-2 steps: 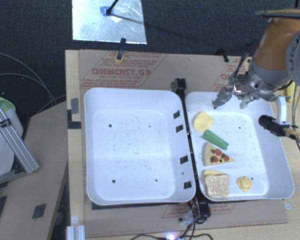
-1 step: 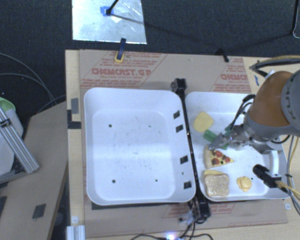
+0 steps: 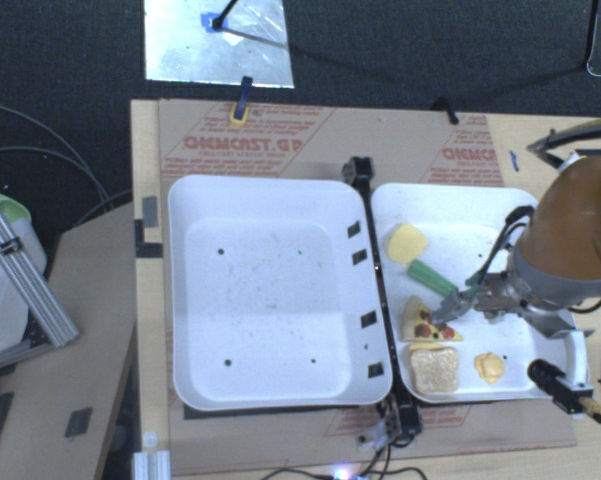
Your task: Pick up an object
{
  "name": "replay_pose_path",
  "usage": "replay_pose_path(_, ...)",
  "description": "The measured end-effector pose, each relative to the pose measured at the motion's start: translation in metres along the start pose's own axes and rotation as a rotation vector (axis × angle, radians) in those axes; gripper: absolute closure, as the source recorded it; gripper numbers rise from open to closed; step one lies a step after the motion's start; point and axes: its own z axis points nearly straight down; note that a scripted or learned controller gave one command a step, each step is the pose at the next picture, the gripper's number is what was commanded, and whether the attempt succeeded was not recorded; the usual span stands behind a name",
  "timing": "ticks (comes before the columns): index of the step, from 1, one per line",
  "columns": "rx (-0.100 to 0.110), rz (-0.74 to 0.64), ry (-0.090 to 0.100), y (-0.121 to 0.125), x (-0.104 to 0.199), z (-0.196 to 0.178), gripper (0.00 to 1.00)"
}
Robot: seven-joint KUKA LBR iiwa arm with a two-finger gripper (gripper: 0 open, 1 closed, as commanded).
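Nearest you, along the front of the right bin (image 3: 460,204), sit a slice of toast (image 3: 435,370) and a small yellow lump (image 3: 490,367), with a pizza slice (image 3: 427,324) just behind the toast. Farther back you have a green stick (image 3: 432,277) lying at a slant and a pale yellow block (image 3: 408,242) beyond it. All five things lie in that bin; the left bin (image 3: 270,288) has only its bare white floor with a few dark specks.

Your gripper (image 3: 450,311) is down low over the pizza slice, its tips at the slice's upper right edge and close to the lower end of the green stick. From this angle you cannot tell how wide the jaws stand, and nothing is visibly caught between them. Judge the task as not yet done: no object is lifted, so closing on something and raising it clear of the bin floor are both left.
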Motion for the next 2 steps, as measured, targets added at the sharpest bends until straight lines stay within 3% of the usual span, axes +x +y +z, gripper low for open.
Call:
replay_pose_path(1,-0.002,-0.006,-0.002,0.037,0.024,0.07,0.0)
replay_pose_path(2,-0.004,-0.002,-0.002,0.036,0.023,0.057,1.0)
